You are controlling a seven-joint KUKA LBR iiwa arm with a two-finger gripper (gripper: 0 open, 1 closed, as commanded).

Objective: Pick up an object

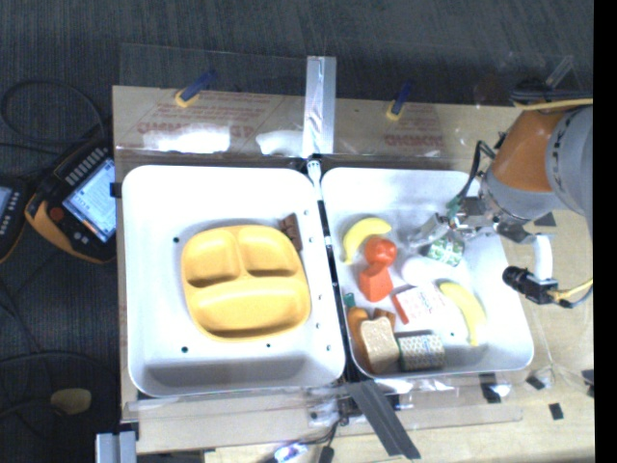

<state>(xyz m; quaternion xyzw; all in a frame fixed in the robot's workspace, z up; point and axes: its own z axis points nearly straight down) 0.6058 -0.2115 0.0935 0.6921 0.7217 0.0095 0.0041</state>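
**Gripper low over the far side of the crowded right bin**

Starting far left, off the bench: a handheld pendant (82, 204) with an orange casing and a lit screen lies on the dark floor. Moving in, the left bin (154, 355) carries a yellow divided tray (245, 281), sitting near its middle, with a small brown item (290, 226) at the tray's far right corner against the wall shared by the bins.

Now the right bin (511, 350), and it's busy. Near the dividing wall, a yellow banana (362, 232) curves at the far end, a red tomato (381, 251) touching it, an orange-red block (376, 283) just nearer. At the near edge, a tan sponge-like block (378, 343) stands beside a speckled grey block (420, 351). A white and red carton (419, 304) lies in the middle, a second banana (465, 307) just right of it.

And the gripper (445, 228) is down over the far middle of this bin, just beside a small green and white item (445, 250). Whether its fingers are spread or pinched, I cannot tell. The arm's orange band (525, 157) sits at the right.
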